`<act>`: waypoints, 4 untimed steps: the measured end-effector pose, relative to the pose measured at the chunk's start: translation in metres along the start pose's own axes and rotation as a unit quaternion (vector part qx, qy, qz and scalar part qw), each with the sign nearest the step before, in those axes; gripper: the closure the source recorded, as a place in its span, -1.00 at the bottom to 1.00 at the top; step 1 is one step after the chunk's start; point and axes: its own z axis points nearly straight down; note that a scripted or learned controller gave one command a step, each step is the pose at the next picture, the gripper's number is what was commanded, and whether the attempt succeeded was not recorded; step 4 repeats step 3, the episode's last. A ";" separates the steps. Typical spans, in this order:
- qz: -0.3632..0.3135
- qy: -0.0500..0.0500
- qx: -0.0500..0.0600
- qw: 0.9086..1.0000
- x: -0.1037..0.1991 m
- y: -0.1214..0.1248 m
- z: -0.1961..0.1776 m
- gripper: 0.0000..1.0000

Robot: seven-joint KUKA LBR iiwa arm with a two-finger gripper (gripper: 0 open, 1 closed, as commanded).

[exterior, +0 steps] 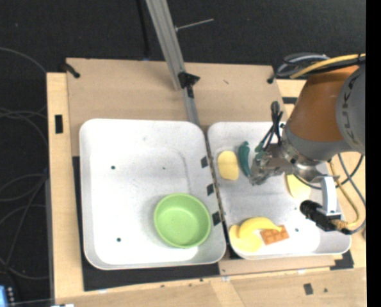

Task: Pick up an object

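Two items crowd my claw [262, 171], grip state unreadable: teal piece [244, 159] beside yellow block [228, 165]. Risk: nudging both, gripping neither.

You've got a lime-green round plastic bowl [182, 219], a pale yellow rounded block [228, 165] beside a teal curved piece [244, 158], and a yellow lump [254, 230] with an orange checkered patch [274, 235].
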 end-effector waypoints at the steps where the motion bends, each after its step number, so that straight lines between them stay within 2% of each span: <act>1: -0.001 0.001 0.000 1.000 0.056 0.001 0.002 1.00; 2: -0.002 0.001 -0.001 1.000 0.113 -0.003 -0.016 1.00; 3: -0.002 0.001 0.000 1.000 0.160 -0.006 -0.015 1.00; 4: -0.002 0.001 0.000 1.000 0.160 -0.006 -0.015 1.00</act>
